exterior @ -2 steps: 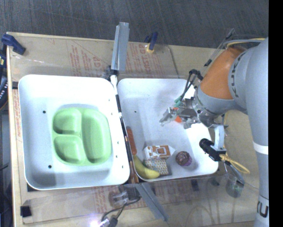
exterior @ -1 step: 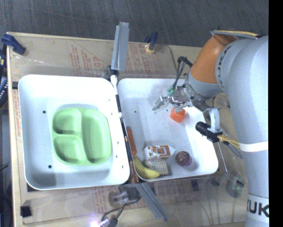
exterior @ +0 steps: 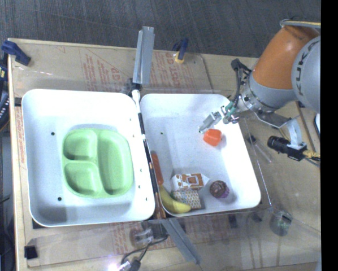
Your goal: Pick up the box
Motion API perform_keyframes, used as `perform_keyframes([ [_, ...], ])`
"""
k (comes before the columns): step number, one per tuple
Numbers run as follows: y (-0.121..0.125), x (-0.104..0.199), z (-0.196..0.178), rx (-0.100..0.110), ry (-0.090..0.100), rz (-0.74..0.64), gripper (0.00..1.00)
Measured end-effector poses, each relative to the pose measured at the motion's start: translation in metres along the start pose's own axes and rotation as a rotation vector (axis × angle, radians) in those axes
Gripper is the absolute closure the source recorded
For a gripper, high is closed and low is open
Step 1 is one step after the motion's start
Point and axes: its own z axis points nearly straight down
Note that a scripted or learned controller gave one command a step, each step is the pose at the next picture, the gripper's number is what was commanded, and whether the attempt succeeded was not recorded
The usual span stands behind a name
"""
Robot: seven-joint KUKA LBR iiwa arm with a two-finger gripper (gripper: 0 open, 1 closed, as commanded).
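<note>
The box (exterior: 189,181) is a small white and orange carton lying near the front of the right bin (exterior: 174,109). It rests against a patterned packet (exterior: 188,198) and a banana (exterior: 174,201). My gripper (exterior: 212,121) hangs over the back right part of that bin, well behind the box and just above a small orange block (exterior: 213,138). Its fingers are open with nothing between them.
A brown round item (exterior: 219,189) sits right of the box. A thin red-orange stick (exterior: 155,166) lies along the right bin's left wall. The left bin (exterior: 39,109) holds a green divided plate (exterior: 98,162). Clamps and cables lie on the bench around the bins.
</note>
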Motion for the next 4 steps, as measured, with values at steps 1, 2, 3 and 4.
perform_keyframes([
  [1,-0.002,0.065,0.122,0.003,0.004,-0.279,0.00],
  [2,0.021,0.082,0.126,0.000,-0.001,0.016,0.00],
  [3,0.046,0.086,0.131,0.002,-0.001,0.172,0.00],
  [4,0.029,0.012,0.083,0.000,0.001,0.113,0.00],
])
